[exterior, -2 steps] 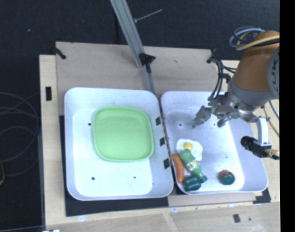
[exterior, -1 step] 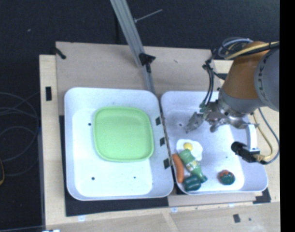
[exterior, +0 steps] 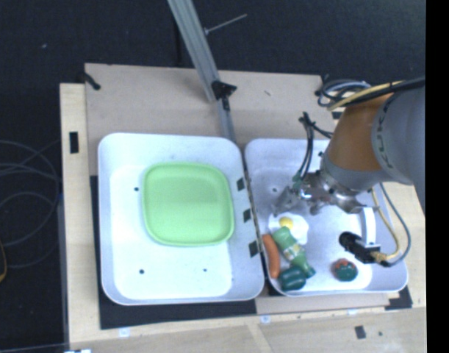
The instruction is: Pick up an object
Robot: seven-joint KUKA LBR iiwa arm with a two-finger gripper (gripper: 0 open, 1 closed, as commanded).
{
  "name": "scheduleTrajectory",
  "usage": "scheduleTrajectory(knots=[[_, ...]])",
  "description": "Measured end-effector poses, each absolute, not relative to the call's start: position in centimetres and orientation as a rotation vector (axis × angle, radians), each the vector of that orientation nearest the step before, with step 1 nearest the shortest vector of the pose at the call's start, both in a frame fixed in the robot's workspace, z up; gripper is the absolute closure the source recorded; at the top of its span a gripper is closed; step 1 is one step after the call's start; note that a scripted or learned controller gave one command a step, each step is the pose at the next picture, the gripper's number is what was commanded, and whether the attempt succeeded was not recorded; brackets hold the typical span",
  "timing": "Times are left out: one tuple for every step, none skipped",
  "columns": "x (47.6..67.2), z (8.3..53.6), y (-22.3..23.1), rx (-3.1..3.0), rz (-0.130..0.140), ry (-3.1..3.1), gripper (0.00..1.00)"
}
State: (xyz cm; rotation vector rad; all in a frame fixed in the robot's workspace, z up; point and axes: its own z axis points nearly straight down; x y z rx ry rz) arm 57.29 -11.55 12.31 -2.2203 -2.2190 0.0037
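Observation:
In the right bin (exterior: 262, 160) several small objects lie near the front. An orange carrot (exterior: 271, 254) rests along the left wall. Beside it are a green and yellow bottle-like toy (exterior: 288, 243), a white piece with a yellow spot (exterior: 295, 225) and a dark green piece (exterior: 293, 277). A small red and green item (exterior: 345, 270) sits at the front right. My gripper (exterior: 303, 195) hangs low over the middle of this bin, just behind the white piece. The wrist hides its fingers.
The left bin (exterior: 114, 197) holds a light green square plate (exterior: 187, 203). A grey pole (exterior: 197, 43) slants across the back. Cables and a black fitting (exterior: 358, 245) hang at the arm's right side over the right bin.

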Motion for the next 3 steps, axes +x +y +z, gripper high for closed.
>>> scheduleTrajectory(knots=[[57.3,10.1,-11.6,-2.223,0.0,-2.221,0.0],[57.4,11.3,-11.6,-2.226,-0.005,-2.221,1.0],[58.4,16.6,-11.1,-2.224,-0.006,-2.224,1.0]])
